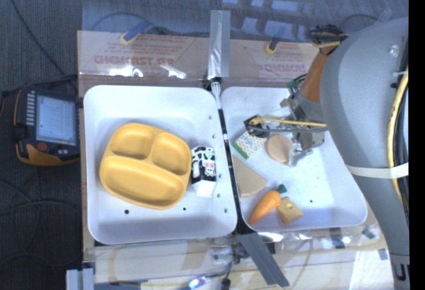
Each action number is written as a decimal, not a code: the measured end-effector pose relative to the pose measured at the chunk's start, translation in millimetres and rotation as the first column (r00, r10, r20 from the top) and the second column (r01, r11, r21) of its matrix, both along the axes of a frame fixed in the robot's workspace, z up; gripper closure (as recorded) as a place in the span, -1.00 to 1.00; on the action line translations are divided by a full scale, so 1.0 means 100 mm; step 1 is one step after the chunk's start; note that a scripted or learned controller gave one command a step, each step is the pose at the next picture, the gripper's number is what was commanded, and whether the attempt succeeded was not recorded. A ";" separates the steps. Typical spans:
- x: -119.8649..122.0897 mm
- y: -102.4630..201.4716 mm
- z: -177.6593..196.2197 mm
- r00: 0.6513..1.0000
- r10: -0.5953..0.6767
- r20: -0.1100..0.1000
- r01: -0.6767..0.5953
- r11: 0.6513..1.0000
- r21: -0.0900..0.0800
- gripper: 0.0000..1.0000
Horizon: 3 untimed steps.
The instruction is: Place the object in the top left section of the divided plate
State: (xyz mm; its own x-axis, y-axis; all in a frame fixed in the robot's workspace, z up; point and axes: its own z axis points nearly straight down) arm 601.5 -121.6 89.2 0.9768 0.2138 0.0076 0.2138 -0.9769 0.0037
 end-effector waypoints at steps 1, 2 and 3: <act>0.53 0.05 -0.01 1.000 -0.002 -0.002 0.002 1.000 0.000 1.00; 0.49 -0.55 -0.02 1.000 -0.011 -0.006 0.011 1.000 -0.003 1.00; 0.59 0.18 0.00 1.000 0.021 -0.019 -0.021 1.000 -0.002 1.00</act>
